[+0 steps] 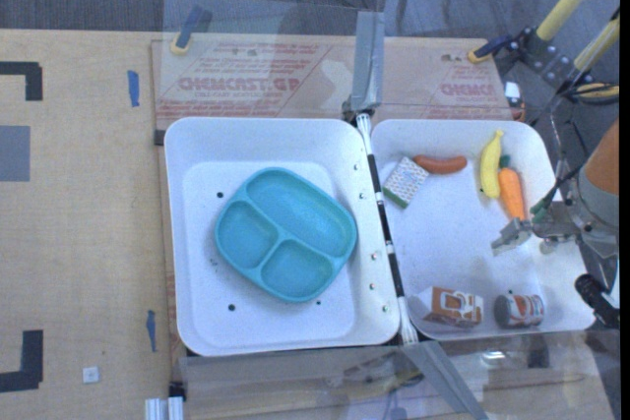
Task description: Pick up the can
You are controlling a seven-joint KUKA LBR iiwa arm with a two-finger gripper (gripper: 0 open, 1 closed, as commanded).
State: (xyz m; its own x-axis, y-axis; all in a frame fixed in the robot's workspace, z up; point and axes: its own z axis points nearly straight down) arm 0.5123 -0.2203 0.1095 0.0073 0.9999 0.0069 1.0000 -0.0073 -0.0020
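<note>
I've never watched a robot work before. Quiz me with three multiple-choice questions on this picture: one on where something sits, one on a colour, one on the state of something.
1. Where is the can?
A. on the blue plate
B. right bin, near corner
C. outside both bins

2. What colour is the divided plate?
A. blue
B. red
C. black

3. How does the can lie?
A. on its side in the bin
B. lifted by the gripper
C. stacked on the carrot

Answers: 1 B, it sits at the right bin's near edge. 2 A, it is plainly light blue. 3 A, it rests on the bin floor, apart from the gripper.
</note>
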